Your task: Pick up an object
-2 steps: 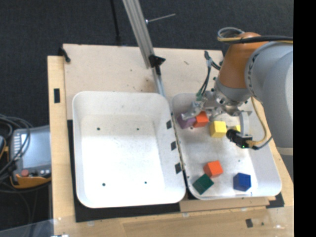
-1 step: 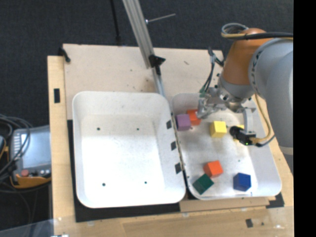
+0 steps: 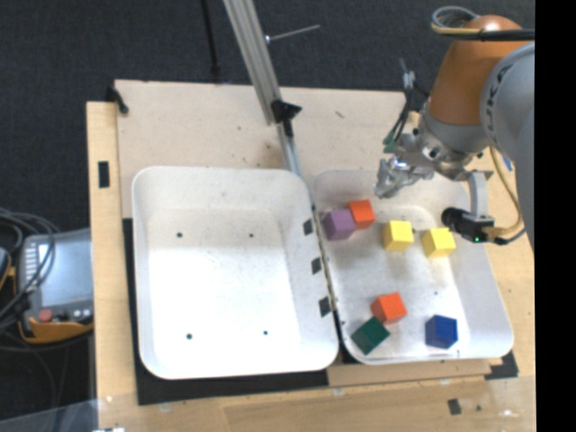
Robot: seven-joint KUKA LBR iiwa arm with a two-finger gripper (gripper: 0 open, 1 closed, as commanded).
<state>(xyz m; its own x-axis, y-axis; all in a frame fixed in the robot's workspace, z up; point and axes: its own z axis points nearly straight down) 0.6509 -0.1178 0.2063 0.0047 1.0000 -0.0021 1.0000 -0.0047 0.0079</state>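
Seven small cubes lie in the right bin point(image 3: 468, 277): a purple cube point(image 3: 338, 224) touching an orange cube point(image 3: 362, 212) near the bin's far left corner; a yellow cube point(image 3: 397, 235) and a second yellow cube point(image 3: 438, 241) side by side but apart in the middle; another orange cube point(image 3: 389, 308) just above a dark green cube point(image 3: 370, 335) at the near edge; a blue cube point(image 3: 441, 330) near the front right; the gripper point(image 3: 392, 182) hangs over the far rim of this bin, just beyond the first orange cube, nothing seen between its tips, and whether it is parted or closed cannot be told; bare floor lies around the yellow pair and along the right wall; the left bin point(image 3: 225, 268) shows only white floor with dark specks
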